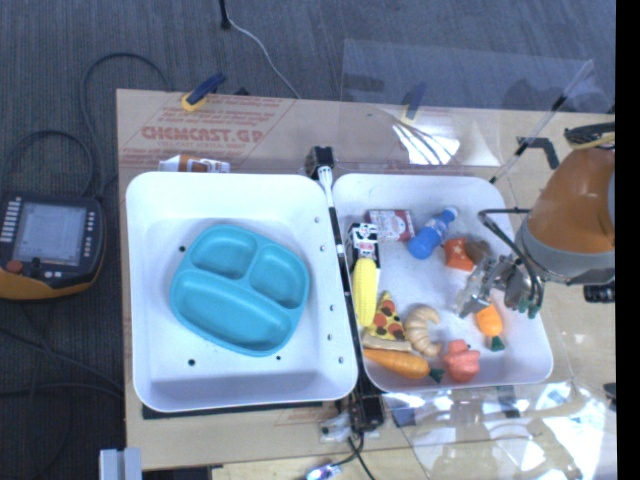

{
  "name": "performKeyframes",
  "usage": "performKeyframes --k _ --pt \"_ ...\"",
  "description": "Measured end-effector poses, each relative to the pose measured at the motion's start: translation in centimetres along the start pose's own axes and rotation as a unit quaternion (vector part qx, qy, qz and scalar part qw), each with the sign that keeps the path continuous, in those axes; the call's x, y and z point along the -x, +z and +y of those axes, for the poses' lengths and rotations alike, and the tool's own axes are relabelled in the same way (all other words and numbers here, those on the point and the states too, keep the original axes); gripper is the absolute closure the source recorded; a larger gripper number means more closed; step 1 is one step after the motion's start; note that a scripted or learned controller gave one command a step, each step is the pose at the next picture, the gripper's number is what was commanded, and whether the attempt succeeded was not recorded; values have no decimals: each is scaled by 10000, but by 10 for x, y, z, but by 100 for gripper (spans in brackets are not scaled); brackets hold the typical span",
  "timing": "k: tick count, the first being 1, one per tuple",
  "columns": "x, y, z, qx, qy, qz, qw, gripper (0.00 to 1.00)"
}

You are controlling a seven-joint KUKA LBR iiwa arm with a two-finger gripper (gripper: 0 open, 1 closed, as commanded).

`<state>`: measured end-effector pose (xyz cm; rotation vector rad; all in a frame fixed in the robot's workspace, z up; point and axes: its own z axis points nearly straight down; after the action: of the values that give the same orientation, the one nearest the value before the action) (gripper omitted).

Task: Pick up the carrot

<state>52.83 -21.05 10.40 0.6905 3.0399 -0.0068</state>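
While the metal two-finger gripper [497, 293] hovers at the frame's right, fingers apparently spread and pinching nothing, the long orange plastic carrot [397, 363] lies lower left of it, lengthwise left-to-right near the right white bin's [520, 373] bottom edge.

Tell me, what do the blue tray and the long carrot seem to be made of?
The blue tray: probably moulded plastic, with smooth, even colour and rounded compartments. The carrot at the right bin's front: likely toy plastic, uniform orange with a slight sheen; rubber is possible.

Orange carrot [397, 362] at right white bin's [520, 368] front edge; yellow corn [366, 290] along its left wall; blue bottle [431, 236] toward back; turquoise tray [240, 288] in left white bin [150, 268].
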Motion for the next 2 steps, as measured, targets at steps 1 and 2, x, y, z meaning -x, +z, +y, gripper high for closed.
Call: performKeyframes --k 1,2 --pt "-26 9 -25 28 -361 -21 9993 100" --pt "-60 -54 33 11 -40 85 10000 100"
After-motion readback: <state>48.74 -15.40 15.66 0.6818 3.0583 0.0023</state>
